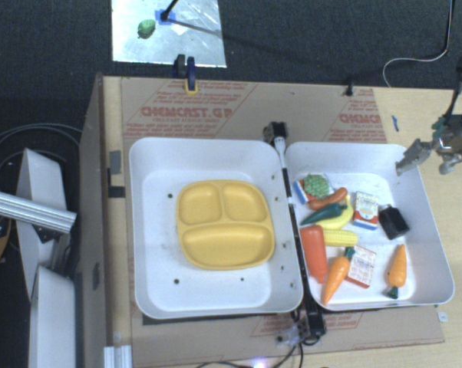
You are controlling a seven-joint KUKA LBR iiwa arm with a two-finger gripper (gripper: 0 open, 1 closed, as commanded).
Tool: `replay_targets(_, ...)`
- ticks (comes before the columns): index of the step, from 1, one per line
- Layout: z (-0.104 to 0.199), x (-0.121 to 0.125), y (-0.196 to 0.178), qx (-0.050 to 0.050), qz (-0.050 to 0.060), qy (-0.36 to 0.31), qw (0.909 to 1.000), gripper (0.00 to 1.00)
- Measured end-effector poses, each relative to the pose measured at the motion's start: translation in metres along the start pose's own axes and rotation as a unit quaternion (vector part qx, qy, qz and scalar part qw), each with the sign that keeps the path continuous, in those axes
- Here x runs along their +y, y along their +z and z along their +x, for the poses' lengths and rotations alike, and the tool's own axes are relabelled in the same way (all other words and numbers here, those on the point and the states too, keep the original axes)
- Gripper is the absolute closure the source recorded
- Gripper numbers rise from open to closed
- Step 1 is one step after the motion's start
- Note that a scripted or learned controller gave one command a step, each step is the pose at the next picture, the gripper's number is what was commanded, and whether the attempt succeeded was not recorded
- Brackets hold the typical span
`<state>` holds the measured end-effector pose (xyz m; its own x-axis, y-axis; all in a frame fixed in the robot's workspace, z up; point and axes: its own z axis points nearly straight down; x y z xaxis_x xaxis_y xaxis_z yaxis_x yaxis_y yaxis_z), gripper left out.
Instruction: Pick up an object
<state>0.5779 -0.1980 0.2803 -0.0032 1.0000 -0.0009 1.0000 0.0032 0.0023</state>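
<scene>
Camera view. Two white bins are borne side by side: left bin point(150, 205) with one yellow divided plate point(224, 224); right bin point(430, 228) with the toy food to be picked. The gripper point(427, 153) is seen at the right bin's far right rim, nothing between its fingers; whether they are parted cannot be told.

Advice: an isolated piece is best approached from above, such as the lone carrot point(397, 268) near right.

Count: two carrots, one broccoli point(316, 185), one black block point(393, 221), two small cartons.
</scene>
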Motion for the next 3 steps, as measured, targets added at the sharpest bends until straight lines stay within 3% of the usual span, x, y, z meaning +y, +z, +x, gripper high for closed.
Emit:
replay_targets(1,0.017,0.045,0.137,0.001,0.002,-0.001,1.0,0.0)
replay_targets(2,0.05,0.02,0.191,-0.003,-0.005,0.0,1.0,0.0)
replay_targets(3,0.101,-0.025,0.19,-0.003,-0.008,0.0,1.0,0.0)
